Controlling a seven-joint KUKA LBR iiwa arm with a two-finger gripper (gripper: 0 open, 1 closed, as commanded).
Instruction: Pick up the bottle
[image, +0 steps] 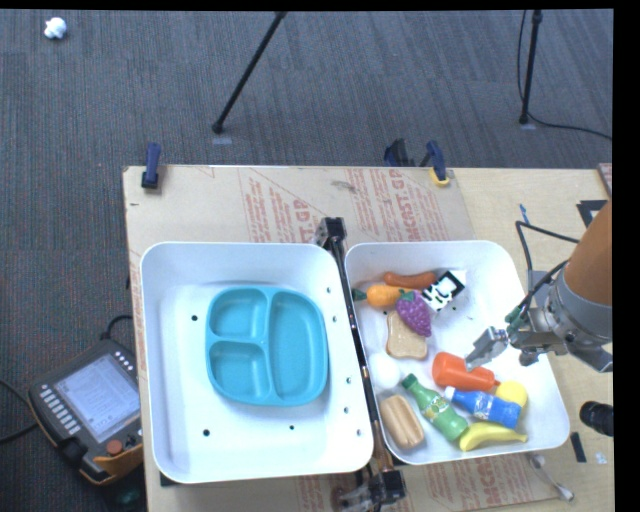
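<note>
The cardboard sheet (300, 200) under the bins has big red printing on it, but it sits upside down from this angle and I can't make out the words. The green bottle (435, 408) has a small label too tiny to read, same with the label on the blue bottle (487, 406).

Arm comes in from the right and is mostly cut off at the frame edge. The gripper (488, 348) is over the right bin (500, 262), just above the orange carrot (463, 373), with the fingers slightly apart and nothing between them.

Right bin is crowded. The green bottle lies tilted near the bin's front, between the hot dog (402, 421) and the blue bottle, with a banana (491, 437) just beside its base. Further back are a bread slice (406, 341), purple grapes (414, 313), an orange fruit (382, 295), a sausage (410, 280) and a black-and-white block (442, 290). A white egg (384, 371) sits by the left wall.

Left bin (160, 300) holds a blue divided plate (267, 345).
</note>
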